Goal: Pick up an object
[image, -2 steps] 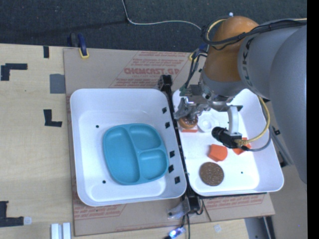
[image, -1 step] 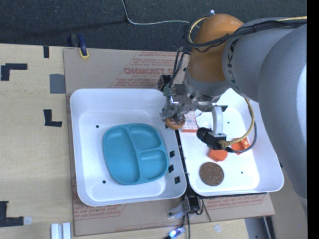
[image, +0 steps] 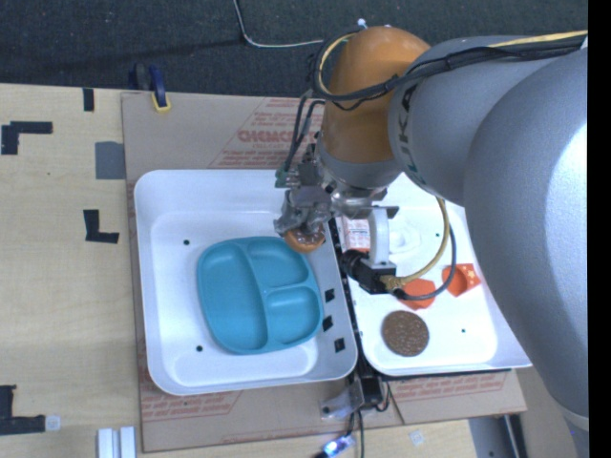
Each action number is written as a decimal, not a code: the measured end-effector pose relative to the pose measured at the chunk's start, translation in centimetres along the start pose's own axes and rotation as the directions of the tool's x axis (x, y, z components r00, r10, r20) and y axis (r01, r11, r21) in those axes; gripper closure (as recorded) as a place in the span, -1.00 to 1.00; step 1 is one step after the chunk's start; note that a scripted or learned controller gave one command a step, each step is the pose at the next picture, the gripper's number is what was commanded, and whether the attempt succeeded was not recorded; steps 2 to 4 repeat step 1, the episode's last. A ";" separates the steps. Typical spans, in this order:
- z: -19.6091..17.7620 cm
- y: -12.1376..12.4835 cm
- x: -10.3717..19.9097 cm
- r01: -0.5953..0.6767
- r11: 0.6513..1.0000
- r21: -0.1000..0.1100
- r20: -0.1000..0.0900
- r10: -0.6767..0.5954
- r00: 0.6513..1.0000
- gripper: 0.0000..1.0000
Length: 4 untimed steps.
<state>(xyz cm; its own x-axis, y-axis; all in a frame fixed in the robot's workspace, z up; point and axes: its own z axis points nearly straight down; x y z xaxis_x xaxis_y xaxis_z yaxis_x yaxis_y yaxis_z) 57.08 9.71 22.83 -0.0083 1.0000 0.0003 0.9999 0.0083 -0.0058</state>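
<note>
I see a small brown round object [image: 307, 241] directly under the pincer [image: 304, 225], at the far right corner of the left bin [image: 162, 256], touching the upper edge of the blue divided plate [image: 258, 294]. Whether the pincer grips it or merely sits above it, I cannot tell; the wrist hides most of it. The move looks like a straight vertical one.

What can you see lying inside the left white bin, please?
The left bin holds a blue divided plate lying flat. At its upper right edge the gripper hangs over a small brown object, largely hidden. The arm also covers the bin's upper right corner.
</note>
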 end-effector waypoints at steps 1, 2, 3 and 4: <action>0.0 0.0 -0.3 -0.004 1.000 0.000 0.001 0.004 1.000 -1.00; 0.0 0.0 -0.3 -0.004 1.000 0.000 0.001 0.004 1.000 -1.00; 0.0 0.0 -0.3 -0.004 1.000 0.000 0.001 0.004 1.000 -1.00; 0.0 0.0 -0.3 -0.004 1.000 0.000 0.001 0.004 1.000 -1.00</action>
